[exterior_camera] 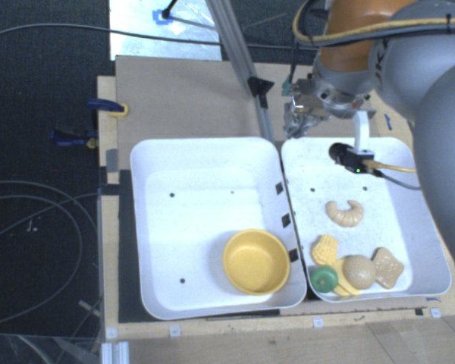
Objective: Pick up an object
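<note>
My gripper [295,123] hangs over the back left corner of the right bin [432,256], close to the wall between the two bins. No object lies directly under it. A tan croissant [346,212] rests mid-bin, well in front of the gripper. At the bin's front lie a yellow waffle piece [325,249], a green round toy [324,280], a beige bun [358,270] and a brown cookie-like piece [387,267], packed close together. A yellow bowl [255,261] sits upright at the front right of the left bin [159,203].
A slanted metal pole [239,48] crosses behind the bins and ends near the gripper. A small black unit with a yellow cable [350,158] hangs from the arm over the right bin's back. Blue clamps [98,106] sit at the bench's left edge.
</note>
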Available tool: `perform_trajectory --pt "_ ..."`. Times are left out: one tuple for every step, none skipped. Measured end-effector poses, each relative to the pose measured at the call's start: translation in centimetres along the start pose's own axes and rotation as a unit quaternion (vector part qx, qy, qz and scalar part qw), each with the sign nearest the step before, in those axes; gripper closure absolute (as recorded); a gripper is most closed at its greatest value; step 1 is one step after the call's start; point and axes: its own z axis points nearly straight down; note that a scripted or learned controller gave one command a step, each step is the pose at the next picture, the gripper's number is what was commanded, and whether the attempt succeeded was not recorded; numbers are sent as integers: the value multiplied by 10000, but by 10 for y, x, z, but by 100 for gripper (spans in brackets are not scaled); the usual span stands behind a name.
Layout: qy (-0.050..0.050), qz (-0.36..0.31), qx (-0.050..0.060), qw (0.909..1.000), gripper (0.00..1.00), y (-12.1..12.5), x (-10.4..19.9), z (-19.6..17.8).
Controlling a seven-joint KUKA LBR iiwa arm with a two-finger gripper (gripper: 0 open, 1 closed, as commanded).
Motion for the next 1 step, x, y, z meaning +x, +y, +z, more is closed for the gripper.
perform_trajectory --pt "4 -4 7 10000 100 -15 56 -9"
